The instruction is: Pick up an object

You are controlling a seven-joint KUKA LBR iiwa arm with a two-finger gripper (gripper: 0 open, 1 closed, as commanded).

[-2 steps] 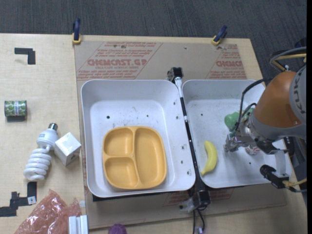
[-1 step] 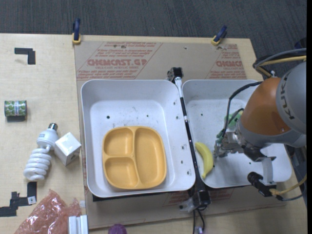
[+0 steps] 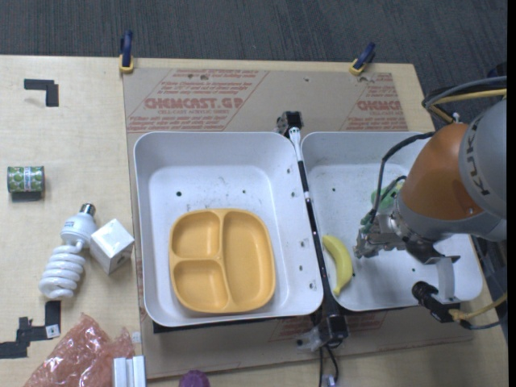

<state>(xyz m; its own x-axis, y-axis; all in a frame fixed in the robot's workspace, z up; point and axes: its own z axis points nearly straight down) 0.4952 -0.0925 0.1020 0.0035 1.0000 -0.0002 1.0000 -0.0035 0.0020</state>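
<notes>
A yellow banana (image 3: 339,264) lies in the right bin (image 3: 339,156), against its left wall near the front corner. My gripper (image 3: 368,245) hangs low over the right bin floor, just right of the banana and apart from it. Nothing shows held in it. The arm's orange band (image 3: 438,177) and grey body cover the right half of that bin.
The left bin (image 3: 153,160) holds a yellow divided plate (image 3: 222,260). On the bench to the left lie a spiral light bulb (image 3: 66,252), a white cube (image 3: 111,245), a green can (image 3: 26,180) and a red mesh bag (image 3: 76,357).
</notes>
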